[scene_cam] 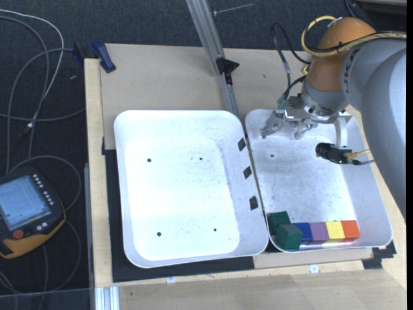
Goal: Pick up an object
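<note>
Your gripper sits over the far end of the right bin, up at about twelve o'clock of that bin. Two metal fingers splay downward with a clear gap between them, so the jaws read as parted, and nothing is caught between them. Just at four o'clock of the gripper there's a small black fitting with a yellowish lead running off toward three o'clock.

Above the wrist you've got the orange band, with the grey arm coming in from three o'clock.

Now the objects: they're well apart from the gripper, down at six o'clock of the right bin, pressed against its near wall. A dark green block and a green block lie touching each other, and from them a row runs toward three o'clock: blue block, purple block, yellow block, orange block, side by side.

The left bin shows dark specks and four dark dots.

Off the bench at nine o'clock lies a handheld pendant with a lit screen; its writing is too small to read. No brands or labels are legible anywhere.
</note>
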`<state>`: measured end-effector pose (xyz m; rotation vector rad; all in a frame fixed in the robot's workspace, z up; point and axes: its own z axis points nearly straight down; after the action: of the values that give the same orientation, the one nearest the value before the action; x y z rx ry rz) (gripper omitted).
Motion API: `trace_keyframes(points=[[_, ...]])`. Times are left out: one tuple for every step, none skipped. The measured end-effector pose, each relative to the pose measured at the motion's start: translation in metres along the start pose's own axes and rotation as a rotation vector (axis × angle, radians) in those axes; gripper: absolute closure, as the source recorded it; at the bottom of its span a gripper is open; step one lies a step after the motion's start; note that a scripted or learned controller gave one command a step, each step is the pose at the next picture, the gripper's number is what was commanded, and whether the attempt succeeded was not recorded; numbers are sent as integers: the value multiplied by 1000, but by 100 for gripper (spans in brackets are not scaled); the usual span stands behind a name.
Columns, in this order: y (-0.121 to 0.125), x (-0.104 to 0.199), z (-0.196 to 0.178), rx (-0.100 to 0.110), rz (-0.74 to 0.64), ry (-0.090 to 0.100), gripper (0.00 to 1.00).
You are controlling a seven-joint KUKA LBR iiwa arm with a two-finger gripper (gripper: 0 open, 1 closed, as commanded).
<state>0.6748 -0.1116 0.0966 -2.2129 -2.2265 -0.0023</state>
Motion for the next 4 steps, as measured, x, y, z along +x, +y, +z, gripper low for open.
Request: trace_keyframes(points=[[-13, -45, -4, 1, 9, -4, 0], [-50, -80, -4, 3, 10, -3, 0], [-69, -42, -3, 3, 4, 0, 0], [-93, -25, -33, 1, 5, 0, 0]])
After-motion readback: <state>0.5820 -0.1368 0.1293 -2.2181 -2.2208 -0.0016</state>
